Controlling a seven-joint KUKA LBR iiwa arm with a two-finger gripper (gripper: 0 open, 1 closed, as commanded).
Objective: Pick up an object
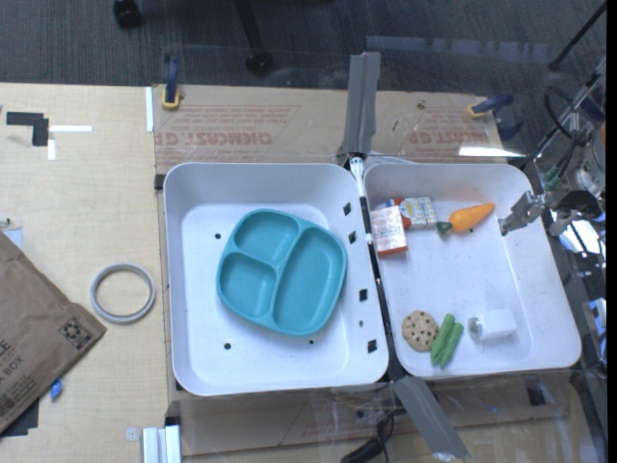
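Right bin point(540, 355): orange toy carrot point(470, 217), red-white carton point(388, 230), cookie point(419, 329), green pea pod point(445, 340), white block point(496, 325). Left bin point(183, 258): teal divided plate point(282, 271). Gripper point(521, 210) at right bin's far rim; finger state cannot be told. Cardboard bench, tape roll point(122, 291).

The right bin point(549, 258) holds a small red-and-white carton point(388, 230), a white packet point(418, 210), a toy carrot point(469, 218) far, and a cookie point(419, 329), green pea pod point(445, 340) and white block point(496, 326) near.

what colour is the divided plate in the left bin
Teal-blue all over; the plate shows plainly in the camera view.
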